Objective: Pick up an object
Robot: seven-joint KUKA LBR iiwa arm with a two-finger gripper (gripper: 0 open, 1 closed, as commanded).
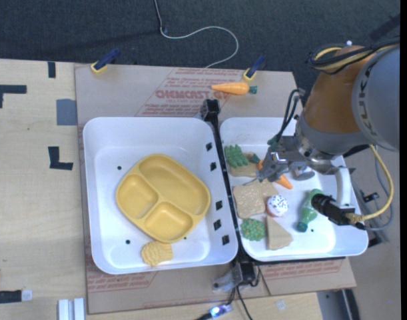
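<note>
pick step, gripper low over the right bin

item: grey two-finger gripper (275,169) on the grey arm with the orange band (333,105), reaching in from the right and standing low over the upper middle of the right shallow white bin (353,249).

step in hand, as a judgement: the descent or closing stage of a pick. the nearest candidate is the small orange plastic carrot piece (283,181), lying at the fingertips, touching or just beside them.

fingers: dark, narrow, pointing down and to the left. how far apart they stand cannot be told, since the wrist body covers much of them. nothing is plainly seen between them, so no hold is recorded.

other contents of the right bin: dark green leafy toy vegetable (235,156) to the left of the gripper; tan square toast slice (250,199) below it; white round piece with red spots (277,205) beside the toast; green bumpy broccoli-like piece (252,229); tan wedge of bread (278,235); green bottle-shaped toy (308,212) near the right wall.

left shallow white bin (96,145): yellow compartment tray (163,195), tilted, with a tan ridged waffle-like piece (156,251) just below it.

outside the bins: whole orange toy carrot (230,89) on the cardboard sheet (176,95).

next move calls for, as a judgement: closing squarely on the carrot piece without nudging it onto the toast, then a straight lift clear of the bin wall.
</note>
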